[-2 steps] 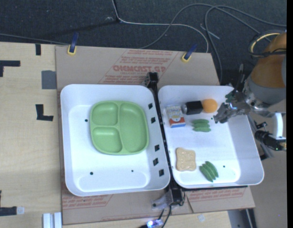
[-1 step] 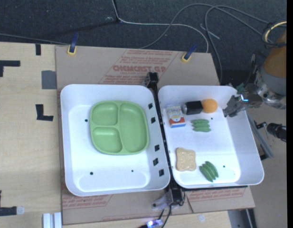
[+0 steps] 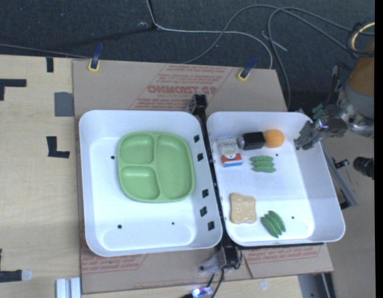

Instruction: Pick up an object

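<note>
I am the arm, and I come in from 3 o'clock. My gripper (image 3: 310, 133) hangs over the rim of the right bin (image 3: 315, 194), at about 2 o'clock of that bin. It is small and dark in the camera view, so I cannot tell how my grasping part is set, and I see nothing caught in it. My grey wrist with the orange band (image 3: 363, 76) sits up near the 3 o'clock edge of the view. The desk (image 3: 30, 185) carries two white bins side by side. In the left bin (image 3: 95, 166) lies a green plate (image 3: 156, 167) with three parts, near the middle and a bit toward 12 o'clock. The right bin has the small things I could pick. An orange ball (image 3: 274, 138) sits near 12 o'clock of the bin, and a black block (image 3: 252, 140) touches it on the 9 o'clock side. Just beside the block, toward 9 o'clock, is a little box (image 3: 229, 152) with red and blue on it. A green pea pod (image 3: 262, 163) lies just below the block, toward 6 o'clock. A piece of toast (image 3: 243, 208) lies near 7 o'clock of the bin, and a second green pod (image 3: 273, 223) lies just beside it toward 4 o'clock. My gripper is near the orange ball but apart from it.
</note>
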You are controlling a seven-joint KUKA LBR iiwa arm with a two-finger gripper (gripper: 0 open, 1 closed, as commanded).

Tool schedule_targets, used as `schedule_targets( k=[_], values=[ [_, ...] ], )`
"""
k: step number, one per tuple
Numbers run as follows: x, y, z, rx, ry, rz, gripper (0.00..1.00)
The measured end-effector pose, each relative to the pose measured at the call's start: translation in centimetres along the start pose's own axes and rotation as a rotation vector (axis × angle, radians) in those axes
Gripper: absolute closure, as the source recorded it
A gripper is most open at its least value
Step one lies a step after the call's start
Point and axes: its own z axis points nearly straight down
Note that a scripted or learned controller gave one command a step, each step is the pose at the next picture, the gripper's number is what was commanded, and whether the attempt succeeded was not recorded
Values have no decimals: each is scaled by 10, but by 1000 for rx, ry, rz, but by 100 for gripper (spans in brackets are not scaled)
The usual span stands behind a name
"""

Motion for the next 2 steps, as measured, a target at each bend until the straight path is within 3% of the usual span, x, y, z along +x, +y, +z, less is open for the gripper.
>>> schedule_targets(
  k=[2],
  values=[
    [115,10,-6,2,1,-5,100]
  ],
)
